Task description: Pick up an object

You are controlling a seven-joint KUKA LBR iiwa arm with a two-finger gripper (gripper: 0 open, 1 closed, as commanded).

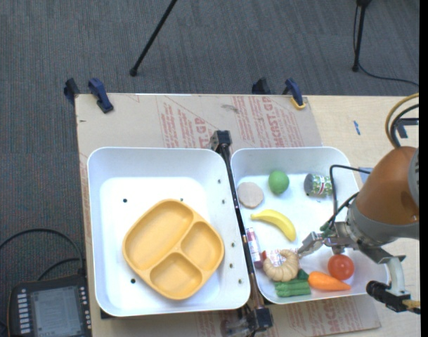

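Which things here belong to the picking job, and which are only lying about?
Job: gripper; banana, lime, tomato, carrot, croissant, can in the right bin.
Lying about: yellow tray, left bin, blue clamps.

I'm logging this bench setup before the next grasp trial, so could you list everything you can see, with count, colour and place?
bins: 2, white, side by side on the bench
divided plate: 1, yellow, left bin
lime: 1, green, right bin, far side
round disc: 1, beige, right bin, left of the lime
can: 1, silver-green, right bin, far right
banana: 1, yellow, right bin centre
pastry: 1, tan, right bin, near side
tomato: 1, red, right bin
carrot: 1, orange, near edge
green piece: 1, near edge
clamps: blue, bench's far edge
arm: 1, grey-orange, right
gripper: 1, over right bin
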